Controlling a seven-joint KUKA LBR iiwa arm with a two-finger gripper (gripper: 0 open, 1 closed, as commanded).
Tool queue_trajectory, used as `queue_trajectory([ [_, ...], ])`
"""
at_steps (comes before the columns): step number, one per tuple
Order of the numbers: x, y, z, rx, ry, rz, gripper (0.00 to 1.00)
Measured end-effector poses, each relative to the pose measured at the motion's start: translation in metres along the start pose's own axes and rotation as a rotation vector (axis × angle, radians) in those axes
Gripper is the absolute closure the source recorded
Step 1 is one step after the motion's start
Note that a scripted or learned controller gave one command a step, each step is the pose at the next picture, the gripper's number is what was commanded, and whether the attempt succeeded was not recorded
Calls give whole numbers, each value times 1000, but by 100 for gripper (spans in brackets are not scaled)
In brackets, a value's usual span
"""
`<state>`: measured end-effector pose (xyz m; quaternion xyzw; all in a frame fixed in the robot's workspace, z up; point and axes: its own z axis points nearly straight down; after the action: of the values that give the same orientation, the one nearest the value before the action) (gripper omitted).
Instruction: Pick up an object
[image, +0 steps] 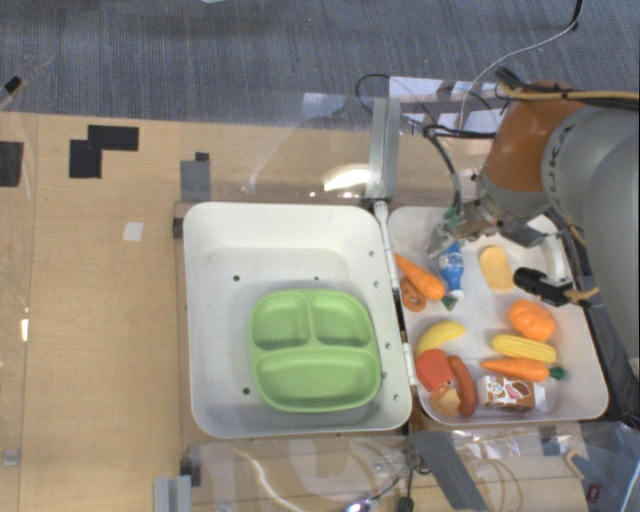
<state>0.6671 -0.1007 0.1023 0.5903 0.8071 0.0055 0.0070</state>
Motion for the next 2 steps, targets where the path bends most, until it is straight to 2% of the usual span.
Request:
queue_trajectory([
  [1, 75, 17, -95, 10, 2, 171, 100],
  [2, 75, 16, -95, 11, 2, 171, 0],
])
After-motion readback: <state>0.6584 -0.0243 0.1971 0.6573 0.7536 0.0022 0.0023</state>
